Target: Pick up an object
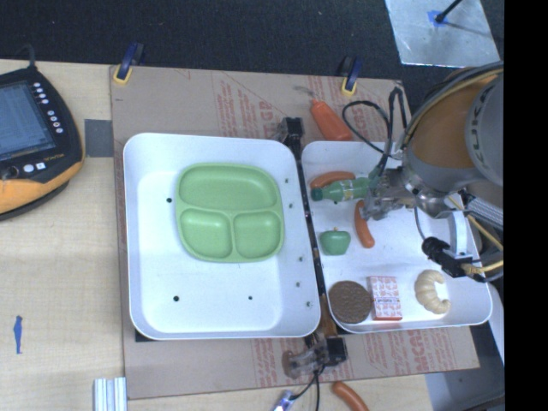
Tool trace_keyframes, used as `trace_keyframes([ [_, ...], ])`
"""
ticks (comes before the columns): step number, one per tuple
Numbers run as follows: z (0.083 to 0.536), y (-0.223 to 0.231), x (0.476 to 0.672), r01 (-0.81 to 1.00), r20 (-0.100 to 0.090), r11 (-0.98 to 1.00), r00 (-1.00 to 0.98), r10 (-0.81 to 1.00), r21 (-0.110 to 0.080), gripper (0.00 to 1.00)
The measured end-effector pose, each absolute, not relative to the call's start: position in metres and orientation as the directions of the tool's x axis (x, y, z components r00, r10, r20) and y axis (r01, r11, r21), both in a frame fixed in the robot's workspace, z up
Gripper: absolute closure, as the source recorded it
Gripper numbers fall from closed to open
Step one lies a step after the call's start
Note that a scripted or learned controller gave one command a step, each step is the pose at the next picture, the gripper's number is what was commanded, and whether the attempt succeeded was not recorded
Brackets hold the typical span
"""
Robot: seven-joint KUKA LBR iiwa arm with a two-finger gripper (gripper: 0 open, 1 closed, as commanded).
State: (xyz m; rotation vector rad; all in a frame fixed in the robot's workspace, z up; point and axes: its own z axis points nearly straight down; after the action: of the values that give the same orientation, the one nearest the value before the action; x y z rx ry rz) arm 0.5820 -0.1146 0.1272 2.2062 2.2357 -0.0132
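Wooden bench, brown board, two white bins side by side; right bin (pixel 479 315) holds the pickable items: green bottle (pixel 341 191) lying flat at 10 o'clock of the bin, orange sausage (pixel 332 179) just above it, second sausage (pixel 365 230) near centre, green pepper (pixel 334 242) at 9 o'clock, brown cookie (pixel 350 301) and red-white box (pixel 384 297) at 6 to 7 o'clock, croissant (pixel 433 291) at 5 o'clock; gripper (pixel 377 202) low by the bottle's end, grip state cannot be told; left bin (pixel 150 298) holds a green divided plate (pixel 229 211); pendant (pixel 30 139) at far 9 o'clock.
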Motion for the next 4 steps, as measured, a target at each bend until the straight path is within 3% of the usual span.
trace_keyframes([
  [1,0.127,-0.115,0.582,1.0,-0.007,0.014,-0.014,1.0,-0.006,0.0],
  [2,0.092,-0.108,0.571,1.0,-0.001,0.005,-0.005,1.0,-0.004,0.0],
  [3,0.102,-0.11,0.571,1.0,-0.003,0.009,-0.009,1.0,-0.006,1.0],
  [4,0.192,-0.04,0.607,1.0,0.001,0.005,-0.005,1.0,-0.002,1.0],
])
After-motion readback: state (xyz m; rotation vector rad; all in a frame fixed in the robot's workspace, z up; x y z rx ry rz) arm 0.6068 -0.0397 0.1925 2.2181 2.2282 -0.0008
